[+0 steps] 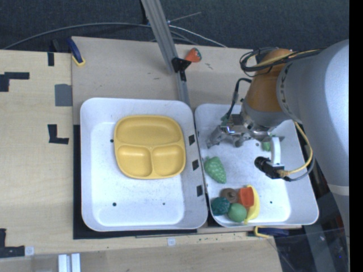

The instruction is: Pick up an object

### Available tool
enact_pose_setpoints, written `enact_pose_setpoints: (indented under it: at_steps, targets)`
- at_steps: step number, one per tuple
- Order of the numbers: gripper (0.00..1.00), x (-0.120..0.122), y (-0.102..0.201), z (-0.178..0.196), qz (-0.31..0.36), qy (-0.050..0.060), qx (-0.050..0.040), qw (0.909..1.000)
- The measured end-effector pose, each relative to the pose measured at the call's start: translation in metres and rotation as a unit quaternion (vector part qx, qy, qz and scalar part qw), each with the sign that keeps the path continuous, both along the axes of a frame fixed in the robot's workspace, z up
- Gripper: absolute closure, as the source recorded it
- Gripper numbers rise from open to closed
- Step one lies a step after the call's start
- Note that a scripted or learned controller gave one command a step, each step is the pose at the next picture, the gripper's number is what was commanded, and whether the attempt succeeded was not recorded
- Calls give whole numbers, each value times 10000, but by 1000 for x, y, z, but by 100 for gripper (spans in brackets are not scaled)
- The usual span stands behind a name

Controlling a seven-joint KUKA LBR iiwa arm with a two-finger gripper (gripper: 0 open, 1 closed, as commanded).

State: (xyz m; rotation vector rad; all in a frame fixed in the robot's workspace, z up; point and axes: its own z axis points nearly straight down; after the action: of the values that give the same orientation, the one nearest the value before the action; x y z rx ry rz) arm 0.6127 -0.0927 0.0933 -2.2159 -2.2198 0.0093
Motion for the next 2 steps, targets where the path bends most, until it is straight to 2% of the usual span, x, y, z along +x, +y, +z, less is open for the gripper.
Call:
enact_pose_setpoints:
  at_steps: [1, 2]
  targets:
    - [100, 2, 1, 13, 8, -23, 6, 10000]
    - [100, -3, 3, 57, -2, -48, 5, 10000]
